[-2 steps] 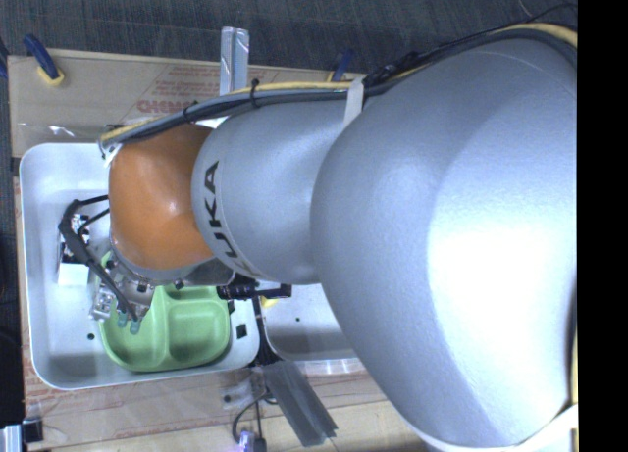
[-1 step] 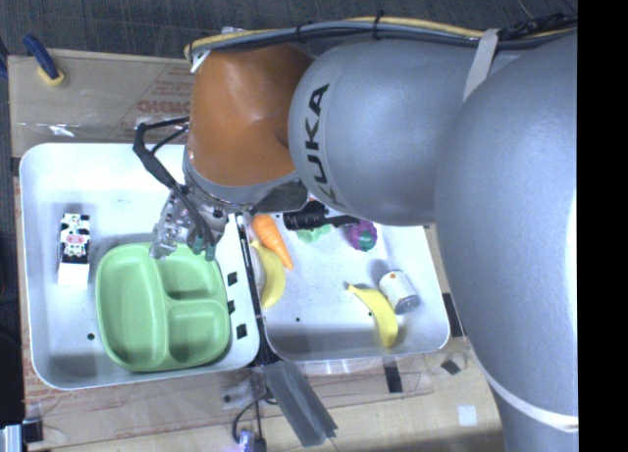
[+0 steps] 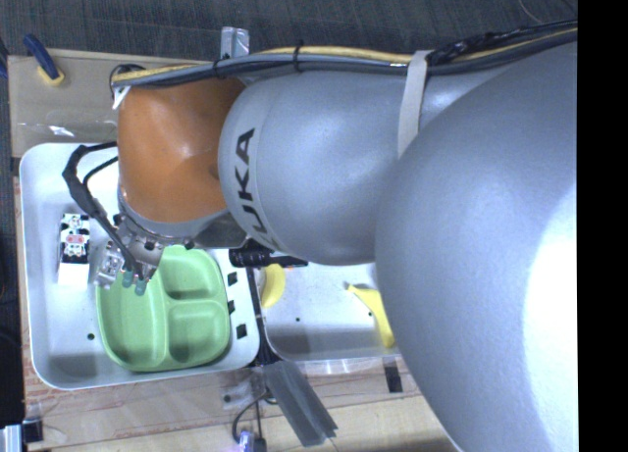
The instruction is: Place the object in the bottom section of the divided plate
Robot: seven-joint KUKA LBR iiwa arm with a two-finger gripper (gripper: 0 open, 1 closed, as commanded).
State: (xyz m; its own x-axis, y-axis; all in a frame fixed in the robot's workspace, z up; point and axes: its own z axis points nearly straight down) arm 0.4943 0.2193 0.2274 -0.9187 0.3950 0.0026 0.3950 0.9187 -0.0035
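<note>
Hovering at the upper-left rim of the green divided plate (image 3: 167,318) in the left bin (image 3: 44,244), gripper (image 3: 132,281) probably mid-placement; jaw state impossible to tell, object not identifiable; next, lowering over the bottom section.

Your grey arm (image 3: 392,175) reached in from the right, bent downward. Its gripper (image 3: 132,281) pointed down, low.

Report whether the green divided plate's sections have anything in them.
Empty where visible: the green divided plate in the left bin shows only bare green in its sections. The gripper covers its upper-left corner, so that part cannot be told.
</note>
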